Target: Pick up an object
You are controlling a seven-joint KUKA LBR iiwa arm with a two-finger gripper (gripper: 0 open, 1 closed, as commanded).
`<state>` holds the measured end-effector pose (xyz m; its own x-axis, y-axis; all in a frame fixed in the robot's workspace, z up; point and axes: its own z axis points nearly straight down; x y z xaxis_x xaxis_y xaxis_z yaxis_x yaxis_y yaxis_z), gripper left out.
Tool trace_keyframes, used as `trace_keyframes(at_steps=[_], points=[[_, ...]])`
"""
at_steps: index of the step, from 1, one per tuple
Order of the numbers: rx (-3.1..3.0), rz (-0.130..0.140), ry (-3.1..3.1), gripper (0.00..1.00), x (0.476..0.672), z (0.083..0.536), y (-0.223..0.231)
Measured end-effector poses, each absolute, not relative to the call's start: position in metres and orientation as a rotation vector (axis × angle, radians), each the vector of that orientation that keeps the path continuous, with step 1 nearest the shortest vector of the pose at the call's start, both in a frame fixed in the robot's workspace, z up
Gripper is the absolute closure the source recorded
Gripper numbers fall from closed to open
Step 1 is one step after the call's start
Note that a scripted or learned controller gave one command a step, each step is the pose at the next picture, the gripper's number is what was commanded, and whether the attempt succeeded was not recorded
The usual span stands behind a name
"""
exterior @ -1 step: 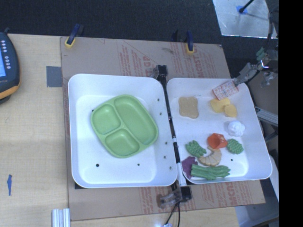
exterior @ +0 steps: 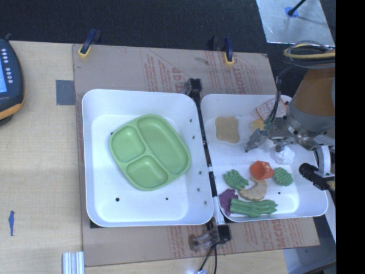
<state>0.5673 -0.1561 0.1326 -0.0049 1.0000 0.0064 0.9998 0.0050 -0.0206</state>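
The right bin (exterior: 308, 207) holds several toy foods: a tan bread slice (exterior: 227, 129), a red piece (exterior: 261, 169), two green leafy pieces (exterior: 235, 179) (exterior: 283, 176), a beige slice (exterior: 254, 193), a purple piece (exterior: 227, 198) and a long green pod (exterior: 252, 208). My gripper (exterior: 255, 141) hangs low over the bin's upper middle, right of the bread and above the red piece. Nothing shows between its tips. A white crumpled item (exterior: 284, 154) lies just under the wrist.
The left bin (exterior: 97, 204) holds a green divided plate (exterior: 149, 151). A printed packet (exterior: 266, 108) sits at the right bin's back edge. Blue and yellow clamps (exterior: 228, 55) pin the cardboard sheet. A handheld pendant (exterior: 8, 79) lies at far left.
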Motion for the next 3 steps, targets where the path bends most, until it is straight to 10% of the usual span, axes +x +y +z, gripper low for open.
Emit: trace_keyframes(at_steps=[1,2,3], points=[[-2.212,0.007,-2.219,0.0,0.516,0.094,-0.126],[-2.213,0.007,-2.225,1.0,0.519,0.106,-0.128],[-2.213,-0.01,-2.237,1.0,0.559,0.197,-0.075]])
